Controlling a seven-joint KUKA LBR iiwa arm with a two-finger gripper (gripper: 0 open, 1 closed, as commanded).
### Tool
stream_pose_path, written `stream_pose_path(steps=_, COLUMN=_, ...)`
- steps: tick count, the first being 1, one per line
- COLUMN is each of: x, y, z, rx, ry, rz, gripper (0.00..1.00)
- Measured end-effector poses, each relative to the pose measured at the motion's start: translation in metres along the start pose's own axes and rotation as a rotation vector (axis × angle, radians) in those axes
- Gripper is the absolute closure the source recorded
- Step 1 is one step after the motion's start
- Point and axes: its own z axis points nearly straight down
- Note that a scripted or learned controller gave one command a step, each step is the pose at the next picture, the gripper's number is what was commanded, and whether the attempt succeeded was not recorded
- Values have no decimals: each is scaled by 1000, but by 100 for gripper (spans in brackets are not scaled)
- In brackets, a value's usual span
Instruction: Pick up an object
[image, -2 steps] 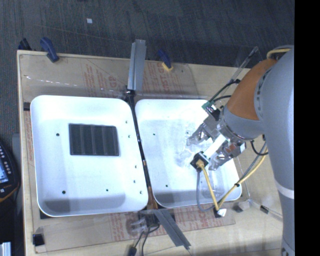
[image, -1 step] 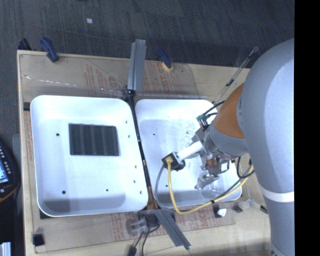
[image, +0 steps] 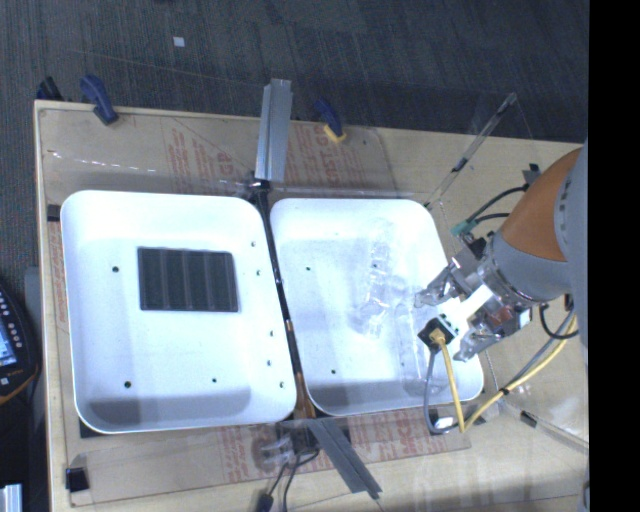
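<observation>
**Ana:** Tool (image: 455, 305) first: it sits at the right rim of the right bin (image: 300, 300), on the grey arm (image: 540, 250) with the orange band. Whether it is open or closed, I cannot tell from this slant.

**Ben:** And from large to small, what lies around that right bin?

**Ana:** It rests on the table (image: 60, 150). Just left of it, touching along the middle seam, is the left bin (image: 90, 380), with a dark ribbed block (image: 188, 279) on its floor. Inside the right bin, towards its middle, lies a clear plastic object (image: 378, 290), hard to make out against the white.

**Ben:** So which step is this?

**Ana:** The approach, I judge; nothing is visibly gripped. Next the tool would need to travel left from the rim, settle over the clear object, then descend and close on it. Transparent, glossy plastic may slip.
</observation>
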Motion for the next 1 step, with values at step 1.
stream_pose_path(steps=1, x=2, y=-1, z=18, rx=4, ry=-3, rz=48, gripper=0)
